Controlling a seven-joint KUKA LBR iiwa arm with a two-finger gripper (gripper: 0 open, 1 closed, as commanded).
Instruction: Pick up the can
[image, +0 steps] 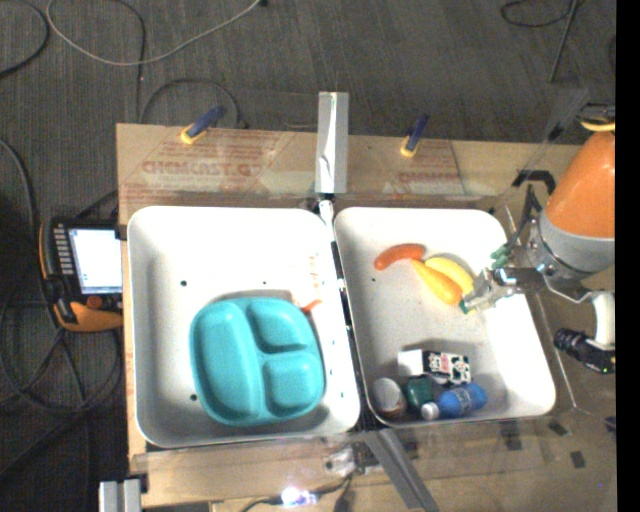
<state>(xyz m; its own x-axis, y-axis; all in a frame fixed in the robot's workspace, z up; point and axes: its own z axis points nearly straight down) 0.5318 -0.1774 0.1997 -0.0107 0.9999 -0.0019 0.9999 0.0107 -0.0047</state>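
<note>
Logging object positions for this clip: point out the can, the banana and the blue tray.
can (388, 397): camera view, on its round top.
banana (443, 279): camera view, mid-body.
blue tray (258, 362): camera view, on its central divider.

Two white bins (150, 300); one turquoise tray (258, 360); beside it, one banana (445, 278), one orange piece (400, 256), one can (388, 396), one blue bottle (458, 400).

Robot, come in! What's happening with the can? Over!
Gripper low in right bin, beside yellow banana. Can untouched at bin's near edge. Blue bottle and small box crowd it.
</note>
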